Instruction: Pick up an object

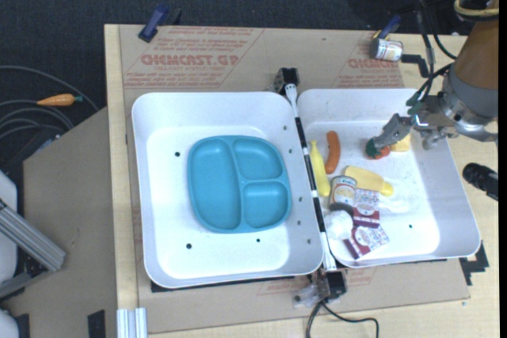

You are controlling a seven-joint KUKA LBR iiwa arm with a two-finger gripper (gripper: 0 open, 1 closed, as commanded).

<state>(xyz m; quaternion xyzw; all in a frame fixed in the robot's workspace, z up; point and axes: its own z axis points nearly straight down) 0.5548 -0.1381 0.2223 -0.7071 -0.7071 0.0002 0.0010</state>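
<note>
A blue plate [238, 184] sits in the left bin [150, 123]. In the right bin [444, 210], a hot dog [333, 150] and banana [318, 168] lie apart from the packets. The gripper [386, 142] hovers nearby; whether open I cannot tell. Better take one lone piece.
</note>
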